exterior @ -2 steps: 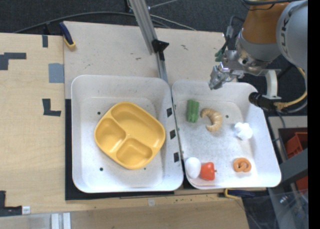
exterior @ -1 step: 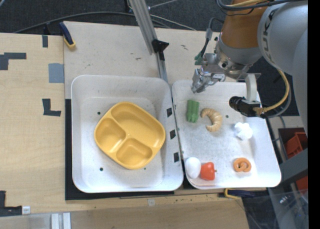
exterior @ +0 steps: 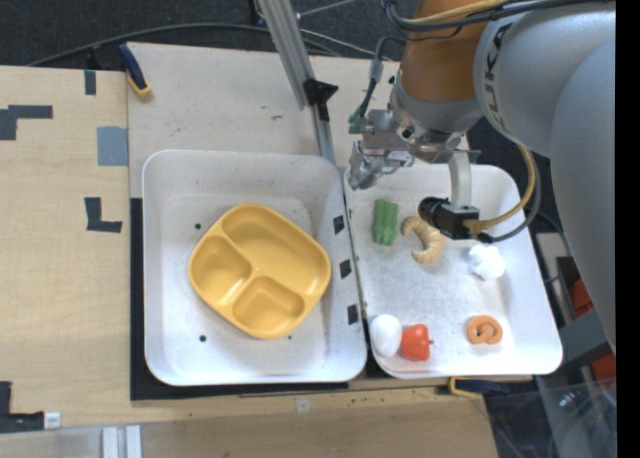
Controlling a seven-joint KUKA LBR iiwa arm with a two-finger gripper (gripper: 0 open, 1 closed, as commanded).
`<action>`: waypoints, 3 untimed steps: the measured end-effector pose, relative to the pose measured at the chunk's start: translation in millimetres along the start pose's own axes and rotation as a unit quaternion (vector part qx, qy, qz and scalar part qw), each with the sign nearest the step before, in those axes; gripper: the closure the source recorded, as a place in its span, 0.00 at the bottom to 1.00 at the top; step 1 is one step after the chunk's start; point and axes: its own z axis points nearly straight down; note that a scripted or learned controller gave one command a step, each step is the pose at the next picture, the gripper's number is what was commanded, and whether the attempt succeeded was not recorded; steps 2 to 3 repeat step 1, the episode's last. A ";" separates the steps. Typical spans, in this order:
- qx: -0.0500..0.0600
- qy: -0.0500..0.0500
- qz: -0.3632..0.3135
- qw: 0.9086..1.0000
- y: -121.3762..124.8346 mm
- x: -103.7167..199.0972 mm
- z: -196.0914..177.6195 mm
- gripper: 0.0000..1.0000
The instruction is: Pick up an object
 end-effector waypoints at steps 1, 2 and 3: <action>0.000 0.000 0.000 1.000 -16.8 58.6 3.2 1.00; 0.000 0.000 0.000 1.000 -16.8 58.6 3.2 1.00; 0.000 0.000 0.000 1.000 -16.8 58.6 3.2 1.00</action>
